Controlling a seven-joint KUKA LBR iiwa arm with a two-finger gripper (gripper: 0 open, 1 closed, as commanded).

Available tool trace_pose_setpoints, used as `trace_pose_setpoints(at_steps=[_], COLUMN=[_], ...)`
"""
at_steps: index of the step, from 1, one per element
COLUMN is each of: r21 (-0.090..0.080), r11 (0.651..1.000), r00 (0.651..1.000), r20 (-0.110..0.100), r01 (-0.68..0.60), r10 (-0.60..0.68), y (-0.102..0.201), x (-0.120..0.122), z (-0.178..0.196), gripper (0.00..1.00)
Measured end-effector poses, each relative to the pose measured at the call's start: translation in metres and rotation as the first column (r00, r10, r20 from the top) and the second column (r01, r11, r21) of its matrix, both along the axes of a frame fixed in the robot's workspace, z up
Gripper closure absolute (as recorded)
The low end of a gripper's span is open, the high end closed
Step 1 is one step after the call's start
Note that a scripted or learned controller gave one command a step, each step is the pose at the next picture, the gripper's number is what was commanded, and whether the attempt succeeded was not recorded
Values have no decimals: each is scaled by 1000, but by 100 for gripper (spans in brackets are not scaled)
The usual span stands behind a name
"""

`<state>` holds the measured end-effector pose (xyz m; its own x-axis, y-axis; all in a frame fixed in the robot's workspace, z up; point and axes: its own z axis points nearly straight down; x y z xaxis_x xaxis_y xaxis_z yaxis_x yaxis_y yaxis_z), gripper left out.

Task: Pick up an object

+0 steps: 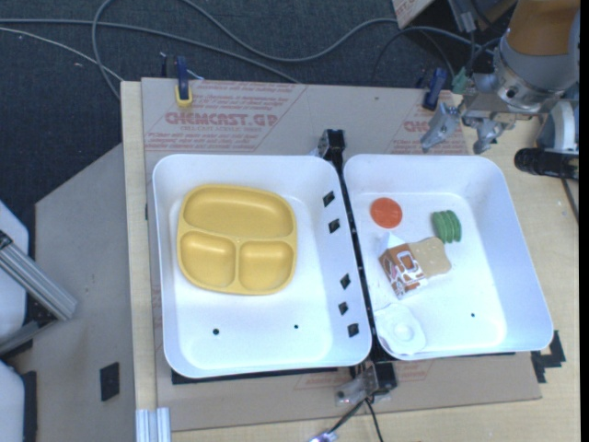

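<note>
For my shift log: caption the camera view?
Open gripper above right bin holding small objects; yellow tray in left bin.
</note>
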<state>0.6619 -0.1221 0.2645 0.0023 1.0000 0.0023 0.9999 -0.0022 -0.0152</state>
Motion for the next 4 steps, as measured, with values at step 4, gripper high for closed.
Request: trace_pose_setpoints(at_steps=[4], r21=[-1], r11=[1000], r00=[1000], r20=[9], r01=[-3], r10=[3], y=[22], x=[-4], z=[-158], gripper=[0])
